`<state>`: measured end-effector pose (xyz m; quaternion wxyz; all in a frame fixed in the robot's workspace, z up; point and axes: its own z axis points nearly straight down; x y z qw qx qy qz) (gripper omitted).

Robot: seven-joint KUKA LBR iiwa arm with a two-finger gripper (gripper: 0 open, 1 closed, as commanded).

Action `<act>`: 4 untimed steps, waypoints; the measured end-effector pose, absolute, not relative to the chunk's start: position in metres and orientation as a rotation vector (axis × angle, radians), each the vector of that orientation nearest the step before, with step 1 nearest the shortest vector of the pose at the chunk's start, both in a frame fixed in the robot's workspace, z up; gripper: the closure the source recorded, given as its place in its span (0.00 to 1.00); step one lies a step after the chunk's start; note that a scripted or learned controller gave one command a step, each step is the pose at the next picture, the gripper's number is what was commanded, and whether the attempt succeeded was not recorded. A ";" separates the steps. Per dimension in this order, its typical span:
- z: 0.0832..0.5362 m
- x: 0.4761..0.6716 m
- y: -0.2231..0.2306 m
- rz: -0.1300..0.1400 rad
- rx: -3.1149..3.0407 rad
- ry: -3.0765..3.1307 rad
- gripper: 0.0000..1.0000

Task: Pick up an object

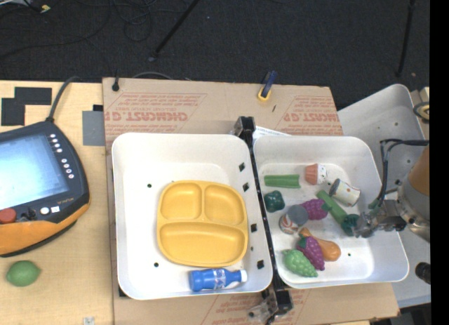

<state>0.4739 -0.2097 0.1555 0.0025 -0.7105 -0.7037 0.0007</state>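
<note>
Two white bins [133, 155], one yellow tray [203, 222], one blue bottle [216, 279], one green ball [23, 273].

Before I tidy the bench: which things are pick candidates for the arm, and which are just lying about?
Job:
gripper
toys in the right bin: green stick, grapes, purple toy, dark green cube

Lying about:
yellow tray
blue bottle
green ball
pendant

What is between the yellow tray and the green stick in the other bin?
In the camera view, the two bins' touching white walls, fastened with black clips, lie between the yellow divided plastic tray and the green stick-shaped toy.
</note>
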 end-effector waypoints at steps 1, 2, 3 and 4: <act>0.231 0.519 -0.141 -0.009 -2.214 -2.233 1.00; 0.306 0.569 -0.079 -0.010 -2.216 -2.234 1.00; 0.311 0.565 -0.082 0.005 -2.213 -2.224 1.00; 0.320 0.566 -0.082 0.009 -2.206 -2.229 1.00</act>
